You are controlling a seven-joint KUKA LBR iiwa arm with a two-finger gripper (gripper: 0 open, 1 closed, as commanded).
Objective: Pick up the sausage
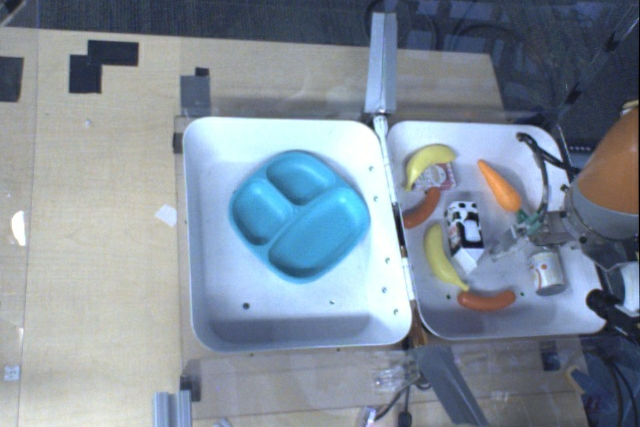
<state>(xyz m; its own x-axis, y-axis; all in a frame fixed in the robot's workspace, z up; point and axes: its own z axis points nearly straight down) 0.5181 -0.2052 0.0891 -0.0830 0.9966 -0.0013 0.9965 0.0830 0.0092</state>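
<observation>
Two sausages lie in the right bin (560,320). The nearer sausage (487,299) rests close to the front wall, lengthwise across the view, just beside the lower tip of a banana (440,258); it is red-orange, glossy, short and rounded at both ends, with a slight bend. Judged as a toy: light, fairly stiff, skin smooth and likely to slip, not fragile. Best hold looks to be across the middle, fingers on the two long sides, since the ends taper and would squirt out; the front wall leaves little room on the near side. The gripper (520,237) sits above and right of that sausage, apart from it, near a small can (545,272); whether its pincer is apart or together I cannot tell. Nothing shows between it. Farther back, the second sausage (421,209), darker red, leans against the left wall, partly tucked under a wrapper (437,178) and a second banana (428,160), so harder to reach. A carrot (499,185) lies toward the back right. A blue tray (300,215) fills the left bin (215,245).
</observation>
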